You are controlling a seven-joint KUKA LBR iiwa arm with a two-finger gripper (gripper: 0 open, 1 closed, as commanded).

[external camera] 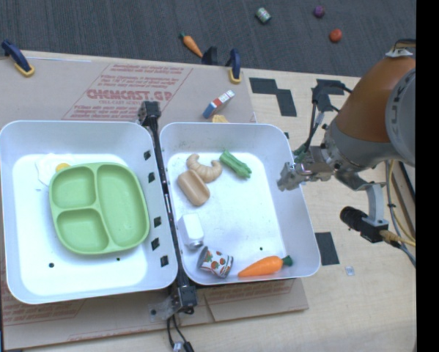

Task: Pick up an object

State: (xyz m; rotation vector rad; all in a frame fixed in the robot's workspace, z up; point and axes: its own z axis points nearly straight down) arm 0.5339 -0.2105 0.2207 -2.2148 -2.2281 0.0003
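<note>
The right bin (296, 204) holds a tan croissant-shaped toy (202, 169), a beige bread-like piece (193, 189), a green bean-like toy (235, 163), a white block (192, 228), a small patterned carton (216, 262) and an orange carrot (262, 267). My gripper (289, 176) hangs at the bin's right rim, apart from all of these. Nothing shows between its fingers.
The left bin (14, 270) carries a green three-part plate (98, 207) and a small yellow and white item (49, 169) at its upper left. A cardboard sheet (124, 86) lies behind the bins, with a small red, white and blue box (218, 103) on it. Small toys lie on the far floor.
</note>
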